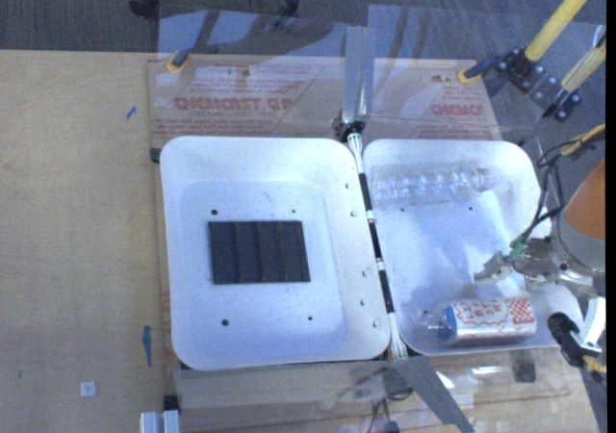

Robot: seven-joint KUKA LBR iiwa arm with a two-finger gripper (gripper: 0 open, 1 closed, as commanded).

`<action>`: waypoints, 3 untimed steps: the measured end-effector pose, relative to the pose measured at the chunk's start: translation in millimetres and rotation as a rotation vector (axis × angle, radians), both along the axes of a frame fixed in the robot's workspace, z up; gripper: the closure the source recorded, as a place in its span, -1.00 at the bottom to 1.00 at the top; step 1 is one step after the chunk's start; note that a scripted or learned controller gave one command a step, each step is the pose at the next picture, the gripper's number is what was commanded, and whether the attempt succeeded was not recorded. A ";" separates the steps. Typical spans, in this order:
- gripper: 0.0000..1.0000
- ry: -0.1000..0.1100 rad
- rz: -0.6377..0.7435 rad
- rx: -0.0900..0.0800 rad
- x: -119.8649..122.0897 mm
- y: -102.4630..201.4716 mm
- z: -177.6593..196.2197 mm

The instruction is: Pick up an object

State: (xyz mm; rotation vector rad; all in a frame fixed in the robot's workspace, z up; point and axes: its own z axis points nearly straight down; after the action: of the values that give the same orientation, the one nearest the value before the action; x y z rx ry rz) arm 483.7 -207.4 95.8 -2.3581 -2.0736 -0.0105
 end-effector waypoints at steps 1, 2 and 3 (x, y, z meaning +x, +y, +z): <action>1.00 0.001 -0.005 -0.006 -1.3 -3.4 8.8; -1.00 0.003 -0.002 -0.002 -0.9 -1.5 8.7; -1.00 0.005 -0.239 0.002 -2.5 -6.2 28.3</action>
State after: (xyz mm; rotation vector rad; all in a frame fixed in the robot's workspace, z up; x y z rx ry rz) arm 481.1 -213.6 124.1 -2.5852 -1.7758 -0.0072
